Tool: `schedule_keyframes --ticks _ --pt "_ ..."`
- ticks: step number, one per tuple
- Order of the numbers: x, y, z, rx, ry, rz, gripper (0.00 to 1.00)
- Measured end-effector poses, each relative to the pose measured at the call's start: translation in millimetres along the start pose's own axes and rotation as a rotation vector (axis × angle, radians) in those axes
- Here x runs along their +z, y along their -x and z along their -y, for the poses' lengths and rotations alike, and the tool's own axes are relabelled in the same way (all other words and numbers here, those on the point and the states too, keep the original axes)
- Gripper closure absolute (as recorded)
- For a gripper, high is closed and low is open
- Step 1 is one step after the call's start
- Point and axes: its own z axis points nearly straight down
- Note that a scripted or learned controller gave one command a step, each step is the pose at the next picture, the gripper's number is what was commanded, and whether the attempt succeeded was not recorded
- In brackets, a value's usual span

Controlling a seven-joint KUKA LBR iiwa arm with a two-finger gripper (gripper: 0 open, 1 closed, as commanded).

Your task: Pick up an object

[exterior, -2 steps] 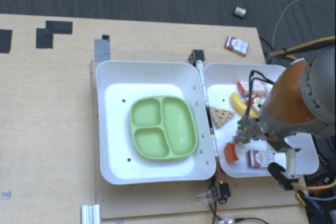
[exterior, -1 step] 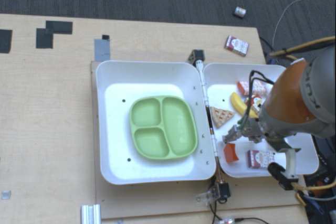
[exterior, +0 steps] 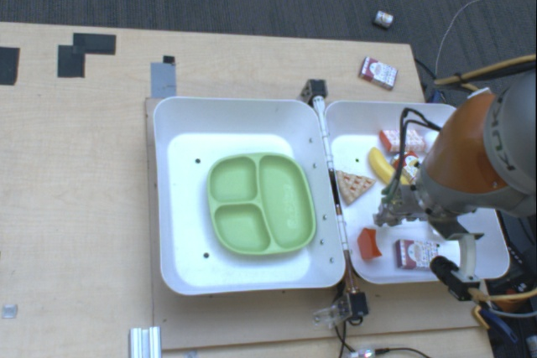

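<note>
The right bin [exterior: 495, 262] holds a yellow banana [exterior: 381, 164], a pizza slice toy [exterior: 353, 185], a small red block [exterior: 368, 244], a red and white packet [exterior: 416, 253] and a red carton [exterior: 393, 140]. My gripper [exterior: 388, 211] hangs over the middle of this bin, just below the banana and above the red block. It sits right of the pizza slice. The orange wrist band [exterior: 457, 155] and grey arm cover the bin's right half.
The left bin [exterior: 180, 180] holds a green divided plate [exterior: 260, 203]. A small red and white box [exterior: 378, 73] lies on the bench behind the right bin. Black cables [exterior: 495, 298] trail at the bench's front right corner.
</note>
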Motion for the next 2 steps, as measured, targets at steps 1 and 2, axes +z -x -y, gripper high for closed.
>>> schedule_keyframes --ticks 1,2 --pt "0.0 0.0 0.0 0.001 0.0 0.0 0.0" --pt "22.0 5.9 4.7 0.004 -0.011 -0.001 0.0"
